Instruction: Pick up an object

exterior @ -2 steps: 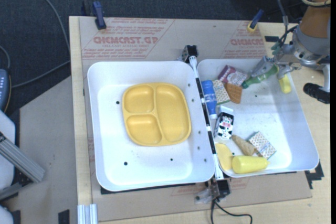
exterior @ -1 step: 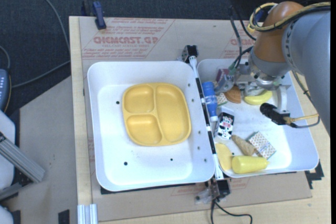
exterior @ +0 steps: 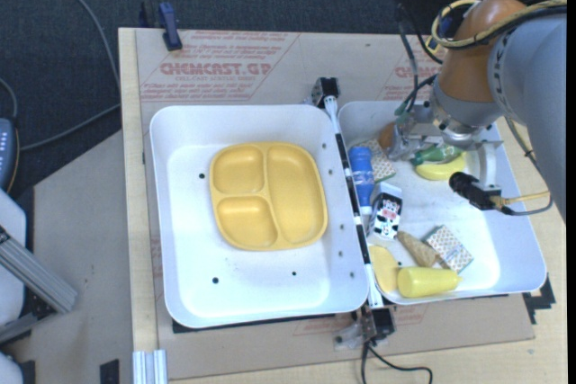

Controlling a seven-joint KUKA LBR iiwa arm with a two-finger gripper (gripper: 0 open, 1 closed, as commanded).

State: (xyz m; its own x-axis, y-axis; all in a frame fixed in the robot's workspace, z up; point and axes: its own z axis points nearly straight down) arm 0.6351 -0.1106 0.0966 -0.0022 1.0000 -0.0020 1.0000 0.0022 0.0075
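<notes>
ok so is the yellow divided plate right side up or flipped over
Right side up. The plate lies flat in the left bin, and its three hollow compartments, split by raised ridges, face the camera.

Red print "CHEMCAST GP" on the brown board (exterior: 216, 67) under the bins; smaller lines too blurry to read.

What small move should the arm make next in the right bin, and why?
Probably lower straight down a little. The claw hangs over the far end of the right bin, just above the yellow banana-like toy. I can't see anything between its fingers, so no grasp is confirmed.
</notes>
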